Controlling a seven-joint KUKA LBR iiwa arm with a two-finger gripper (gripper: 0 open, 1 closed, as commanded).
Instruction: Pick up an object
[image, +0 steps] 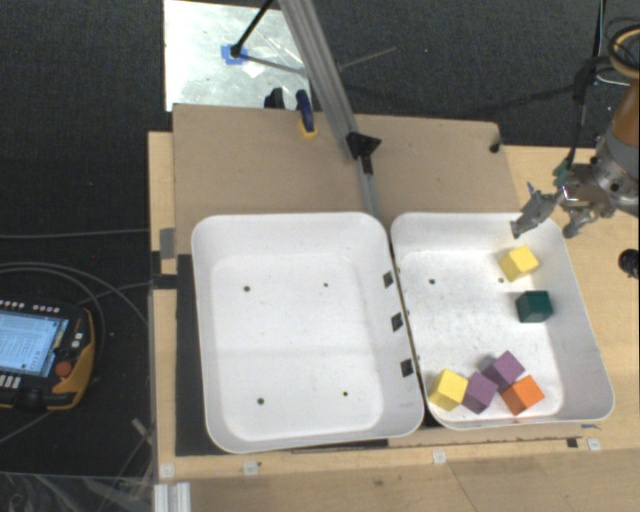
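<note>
Camera view: brown bench (430, 160) on dark floor (80, 100); fingers (552, 214) spread open, holding nothing.

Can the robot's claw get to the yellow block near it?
Probably yes. The gripper hangs open just above the upper yellow block in the right bin, and the block sits alone with nothing over it.

The grey arm with its two-finger gripper (553, 213) is cut off by the right edge of the picture, just above the right white bin (590, 330). Far to the left of that bin, a black handheld pendant with a lit blue screen (40, 350) is cropped by the left edge, its screen text too small to read.
</note>
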